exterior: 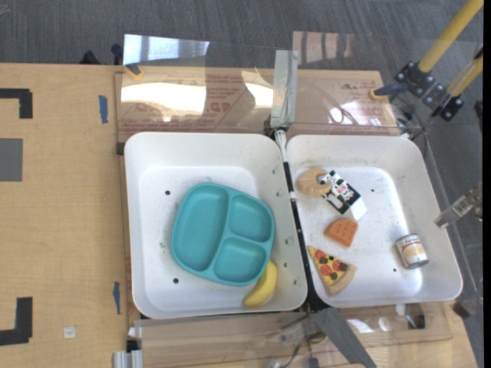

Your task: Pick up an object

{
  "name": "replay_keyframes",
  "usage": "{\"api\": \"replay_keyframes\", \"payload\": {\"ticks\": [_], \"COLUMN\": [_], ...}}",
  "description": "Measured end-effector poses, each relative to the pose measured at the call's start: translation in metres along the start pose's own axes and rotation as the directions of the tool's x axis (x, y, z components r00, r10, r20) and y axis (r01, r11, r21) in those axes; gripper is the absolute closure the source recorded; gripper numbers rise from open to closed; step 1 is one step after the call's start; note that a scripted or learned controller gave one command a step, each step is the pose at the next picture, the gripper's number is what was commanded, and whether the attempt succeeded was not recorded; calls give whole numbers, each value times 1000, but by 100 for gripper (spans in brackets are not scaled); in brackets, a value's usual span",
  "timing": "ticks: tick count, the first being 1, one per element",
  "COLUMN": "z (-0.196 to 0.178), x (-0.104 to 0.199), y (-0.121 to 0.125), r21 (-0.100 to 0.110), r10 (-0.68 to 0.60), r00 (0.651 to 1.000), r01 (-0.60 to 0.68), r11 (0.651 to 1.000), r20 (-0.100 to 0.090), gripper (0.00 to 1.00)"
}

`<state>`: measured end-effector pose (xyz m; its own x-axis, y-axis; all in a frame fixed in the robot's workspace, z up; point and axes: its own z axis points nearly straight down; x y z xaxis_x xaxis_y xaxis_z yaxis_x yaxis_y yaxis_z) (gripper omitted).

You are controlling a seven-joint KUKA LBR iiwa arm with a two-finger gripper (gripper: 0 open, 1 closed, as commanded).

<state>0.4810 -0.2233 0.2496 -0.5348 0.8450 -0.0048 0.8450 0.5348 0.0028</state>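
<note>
On the worktop (61, 205) stood two shallow white bins, side by side and touching along a shared inner wall.

Left bin (146, 167): one teal divided plate (222, 234), three compartments, lying flat and filling most of the floor; one yellow banana (263, 285), resting against the plate's near right edge and close to the bin's corner, probably settled there against the sloping wall.

Right bin (399, 167): five small items, loosely scattered. A tan cookie-like piece (310, 181) lay nearest the dividing wall, touching a black-and-white patterned toy (341, 192). Just beside these, toward the near side, sat an orange waffle-like square (342, 231). A toy pizza slice (331, 267) lay near the front, its point toward the divider. A small can (411, 250) lay tipped on its side, well apart from the rest, toward the right wall.

Gripper: state could not be told, as no arm stood over either bin at this moment.

Judgement: the task had not been begun; any item would serve. The can and the pizza slice, each lying alone with free space around them, looked the easiest picks; the cookie and patterned toy, being in contact, risked a crowded grasp. The can might roll if nudged.
</note>
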Motion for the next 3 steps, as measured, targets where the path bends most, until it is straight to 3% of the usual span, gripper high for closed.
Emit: {"api": "replay_keyframes", "payload": {"ticks": [1,2,3], "z": [38,76,66], "x": [1,51,50], "y": [-1,30,32], "r21": [7,5,1], "r10": [482,233,232], "r00": [876,973,973], "r01": [-482,-233,-232], "r11": [876,973,973], "r20": [-4,-6,-2], "gripper": [100,100,100]}}
